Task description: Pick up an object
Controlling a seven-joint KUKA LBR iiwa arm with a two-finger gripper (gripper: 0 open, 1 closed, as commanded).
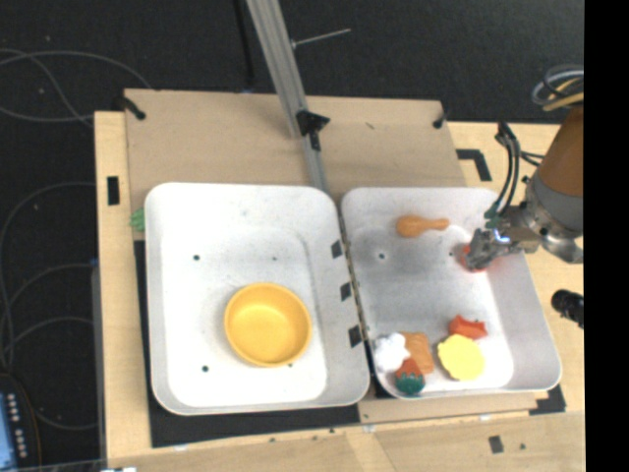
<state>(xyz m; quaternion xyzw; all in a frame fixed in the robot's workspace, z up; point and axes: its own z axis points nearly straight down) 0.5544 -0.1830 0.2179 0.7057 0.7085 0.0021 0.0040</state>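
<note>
My gripper (479, 255) hangs low over the right side of the right bin (413, 288), reaching in from the right. A small red thing (476, 263) shows right at its tip; whether it is held cannot be told. An orange club-shaped toy (421, 226) lies to the gripper's left near the bin's back. At the bin's front lie a red-orange piece (468, 328), a yellow disc (460, 359), an orange piece (422, 352), a white lump (390, 350) and a green piece (409, 385).
A yellow bowl (266, 324) sits in the left bin (197, 234). A grey metal pole (280, 57) slants up from between the bins at the back. The arm's orange band (565, 155) stands at the right edge.
</note>
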